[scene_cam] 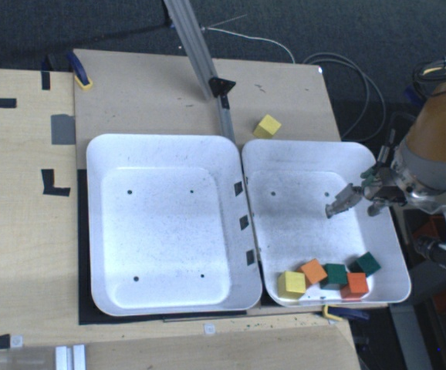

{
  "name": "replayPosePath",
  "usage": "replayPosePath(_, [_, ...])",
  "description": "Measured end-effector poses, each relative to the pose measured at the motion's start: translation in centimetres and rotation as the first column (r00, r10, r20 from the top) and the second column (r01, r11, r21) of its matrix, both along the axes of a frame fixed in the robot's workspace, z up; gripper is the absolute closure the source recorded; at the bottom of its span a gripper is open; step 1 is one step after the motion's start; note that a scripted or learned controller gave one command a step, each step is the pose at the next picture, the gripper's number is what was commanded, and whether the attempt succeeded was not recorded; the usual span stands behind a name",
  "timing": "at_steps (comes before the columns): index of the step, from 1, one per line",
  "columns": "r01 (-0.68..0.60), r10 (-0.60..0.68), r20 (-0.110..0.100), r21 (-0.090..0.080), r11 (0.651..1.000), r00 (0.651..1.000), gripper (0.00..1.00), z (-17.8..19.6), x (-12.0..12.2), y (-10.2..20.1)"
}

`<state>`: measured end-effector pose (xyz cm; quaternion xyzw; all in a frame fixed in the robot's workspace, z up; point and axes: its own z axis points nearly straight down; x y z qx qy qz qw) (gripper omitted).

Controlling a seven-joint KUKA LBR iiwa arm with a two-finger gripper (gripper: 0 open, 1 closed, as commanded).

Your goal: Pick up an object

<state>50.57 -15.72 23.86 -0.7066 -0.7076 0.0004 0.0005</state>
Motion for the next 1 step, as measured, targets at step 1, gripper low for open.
replayPosePath(1, [-0.008, 0.008, 0.006, 0.001, 1.000, 1.000, 0.00, 4.57, 3.39, 6.14])
